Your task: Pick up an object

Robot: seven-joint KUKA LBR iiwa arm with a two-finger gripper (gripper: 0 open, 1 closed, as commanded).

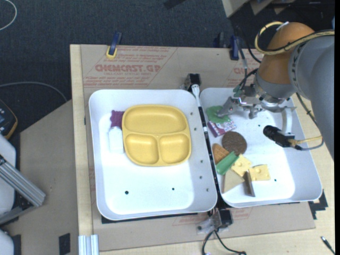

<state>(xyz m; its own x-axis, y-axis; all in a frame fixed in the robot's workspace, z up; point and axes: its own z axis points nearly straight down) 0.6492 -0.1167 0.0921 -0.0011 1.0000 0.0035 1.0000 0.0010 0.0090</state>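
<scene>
grey metal gripper (247, 104) under an orange band on the arm, hanging low over the far end of the right shallow white plastic bin (305, 166). cannot tell how far open, and nothing seen in its grasp.

just to the left of the gripper and a little nearer the camera, a crumpled green, white and purple wrapper (218, 120), lying against the bin's left wall. nearer still, below the gripper, a flat round brown disc (234, 141). touching the disc's left edge, a small orange wedge (219, 152). beside that, a green oblong block (227, 162), tilted, leaning on a pale yellow holed block (241, 165). another yellow holed block (260, 172) just right of the first. nearest the camera, a tan wedge (230, 183) and a dark brown stick (248, 185), touching each other.

to the right of the gripper and slightly nearer, a black rounded piece (275, 135) with a thin yellow cord running off towards the bin's right wall; unclear whether loose or part of the arm.

well to the left of the gripper, across the black divider, the left shallow white plastic bin (154, 195), bearing a yellow three-compartment plastic tray (156, 134). tucked against the tray's left side, a small purple item (116, 118) and a white item (115, 140), too small to tell further.

all pickable pieces resting on the bin floor, none lifted.
</scene>
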